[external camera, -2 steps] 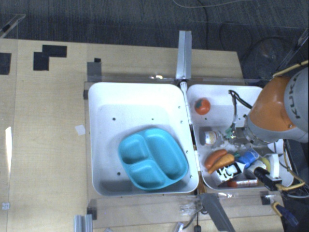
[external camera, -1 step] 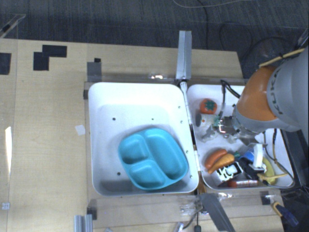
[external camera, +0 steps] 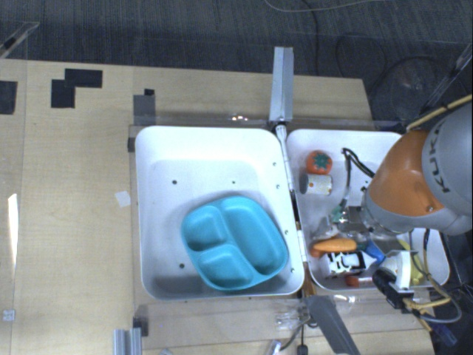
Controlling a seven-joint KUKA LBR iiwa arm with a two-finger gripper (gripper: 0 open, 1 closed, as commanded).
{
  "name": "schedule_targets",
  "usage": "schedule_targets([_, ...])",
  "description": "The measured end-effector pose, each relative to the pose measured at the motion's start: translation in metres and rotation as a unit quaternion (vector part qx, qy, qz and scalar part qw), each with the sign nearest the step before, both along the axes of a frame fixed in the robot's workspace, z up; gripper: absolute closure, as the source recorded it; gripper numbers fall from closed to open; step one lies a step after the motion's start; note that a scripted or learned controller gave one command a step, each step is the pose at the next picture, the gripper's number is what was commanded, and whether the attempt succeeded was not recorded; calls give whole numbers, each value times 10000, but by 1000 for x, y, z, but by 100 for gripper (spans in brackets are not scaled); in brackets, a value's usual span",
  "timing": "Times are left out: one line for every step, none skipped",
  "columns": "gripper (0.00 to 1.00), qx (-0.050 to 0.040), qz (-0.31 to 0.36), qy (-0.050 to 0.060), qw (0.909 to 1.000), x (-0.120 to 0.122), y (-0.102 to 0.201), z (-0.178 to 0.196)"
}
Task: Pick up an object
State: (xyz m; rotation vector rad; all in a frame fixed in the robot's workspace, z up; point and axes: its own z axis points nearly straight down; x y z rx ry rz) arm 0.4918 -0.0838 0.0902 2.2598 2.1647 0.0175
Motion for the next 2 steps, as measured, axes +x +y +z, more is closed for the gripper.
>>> schedule_targets([100,-1,10,-40,10000,3,1,12])
schedule_targets([100,2,435,58,9990,41,71,95])
